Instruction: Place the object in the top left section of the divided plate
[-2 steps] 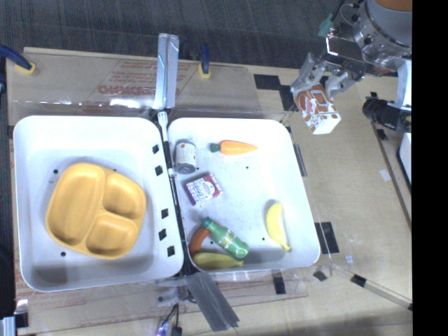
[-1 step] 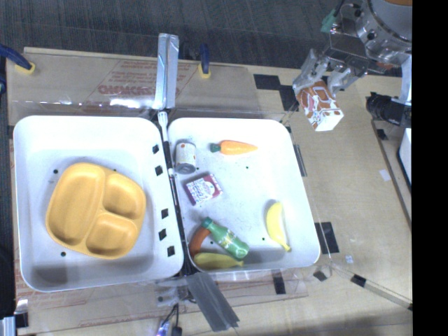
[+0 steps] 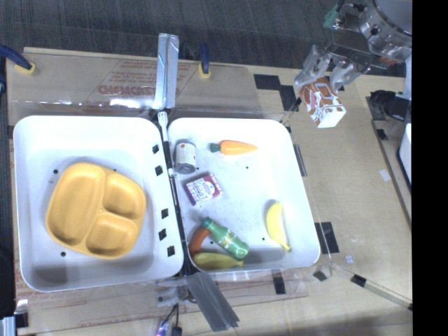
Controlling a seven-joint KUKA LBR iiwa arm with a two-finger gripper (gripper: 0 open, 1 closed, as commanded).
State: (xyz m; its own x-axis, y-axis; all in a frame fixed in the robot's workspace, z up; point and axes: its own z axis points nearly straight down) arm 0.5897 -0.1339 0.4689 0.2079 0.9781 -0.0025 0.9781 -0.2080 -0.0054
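Carton (image 3: 323, 103) in jaws above wooden bench (image 3: 364, 201)

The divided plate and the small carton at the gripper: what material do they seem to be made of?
The divided plate looks like moulded plastic, matte yellow, with smooth rounded ridges. The small carton, between the fingers of the gripper, looks like printed cardboard with sharp folded edges, though it could be a plastic toy.

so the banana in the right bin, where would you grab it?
Probably mid-body on the banana, coming straight down with the closing axis across its narrow width. It lies flat, long axis roughly vertical in the view, on bare floor of the right bin, so both long sides are open.
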